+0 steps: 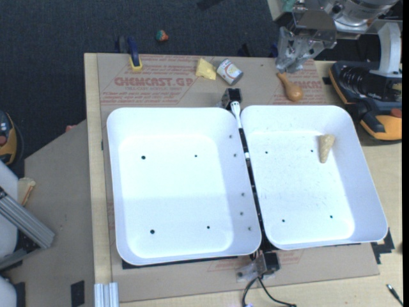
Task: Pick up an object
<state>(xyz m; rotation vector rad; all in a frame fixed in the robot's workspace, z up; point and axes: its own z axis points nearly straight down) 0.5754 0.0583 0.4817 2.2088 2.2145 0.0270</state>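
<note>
Over the table's far right edge, the hand (295, 55) hangs beyond the bins; I cannot tell its spread. One beige cone-shaped piece (326, 148) lies in the right bin (358, 171), near its far wall. Small and tapered, it could roll or slip aside.

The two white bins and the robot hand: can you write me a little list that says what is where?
left bin: white, nothing lying in it
right bin: holds one small tan piece near its far right side
gripper: up over the cardboard behind the right bin
brown pear-shaped thing: on the cardboard, just below the gripper
yellow wedge: on the cardboard behind the left bin
</note>
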